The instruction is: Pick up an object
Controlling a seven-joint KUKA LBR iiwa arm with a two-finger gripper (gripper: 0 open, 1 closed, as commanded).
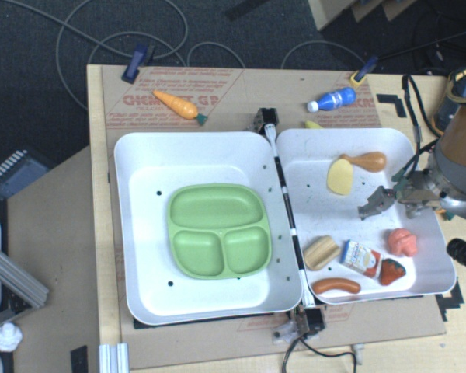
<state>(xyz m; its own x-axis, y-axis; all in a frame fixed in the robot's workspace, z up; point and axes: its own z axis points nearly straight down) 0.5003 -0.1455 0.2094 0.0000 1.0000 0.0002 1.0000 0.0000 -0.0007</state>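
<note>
Your arm comes in from the right and its jaws (377, 203) hang over the right bin (295, 158), in bare white floor a little right of the bin's middle. The dark fingers point left and down and look parted, with nothing between them — you are holding no object.

The things you could pick lie around the jaws rather than under them. Up and to the left is a yellow piece (341, 177) touching an orange-brown drumstick (366, 161); both sit near the jaws but apart from them. Down and to the right is a pink lumpy toy (404, 242), just beside the wrist. Along the bin's near wall you have a tan bread roll (321, 252), a small white and red carton (359, 257), a red strawberry-like piece (392, 270) and a sausage (336, 287); the carton and the red piece touch each other, and the sausage lies just below the roll. All four are well below the jaws.

The left bin (132, 208) carries a green divided plate (219, 230) with three compartments, sitting about in its middle.

On the worktop (101, 130) behind the bins you can see a toy carrot (179, 104) behind the left bin, and a blue and white bottle (332, 99) lying on its side behind the right bin.
</note>
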